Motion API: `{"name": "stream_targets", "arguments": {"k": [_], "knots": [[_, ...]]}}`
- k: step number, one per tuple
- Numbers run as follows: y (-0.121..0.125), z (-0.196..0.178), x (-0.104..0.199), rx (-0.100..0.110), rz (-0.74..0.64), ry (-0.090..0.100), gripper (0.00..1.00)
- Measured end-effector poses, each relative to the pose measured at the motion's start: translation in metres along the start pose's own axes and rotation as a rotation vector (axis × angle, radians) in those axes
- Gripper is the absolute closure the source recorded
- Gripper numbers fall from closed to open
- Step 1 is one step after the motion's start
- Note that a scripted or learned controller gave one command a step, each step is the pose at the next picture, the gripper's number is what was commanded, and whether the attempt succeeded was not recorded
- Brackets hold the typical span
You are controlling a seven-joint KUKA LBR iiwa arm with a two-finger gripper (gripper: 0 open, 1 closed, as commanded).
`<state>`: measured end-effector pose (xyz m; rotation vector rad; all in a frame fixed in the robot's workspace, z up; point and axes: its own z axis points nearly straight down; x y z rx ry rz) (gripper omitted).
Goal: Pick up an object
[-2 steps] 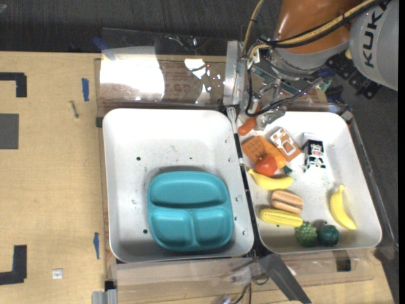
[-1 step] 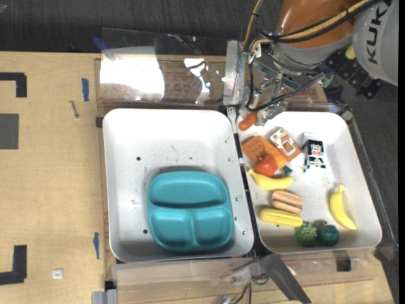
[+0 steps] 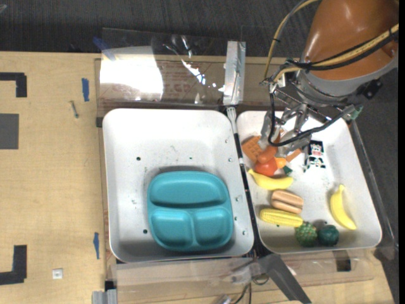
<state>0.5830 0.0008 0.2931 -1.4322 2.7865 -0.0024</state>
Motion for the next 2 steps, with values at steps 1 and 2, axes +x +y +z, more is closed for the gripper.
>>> {"name": "stream_targets", "arguments": {"k": [1,2], "knots": [[-0.073,-0.023,0.0,0.001,-0.039,0.0,1.0],[-0.022,0.02,0.038,-0.005,-0.195,0.003,1.0]]}}
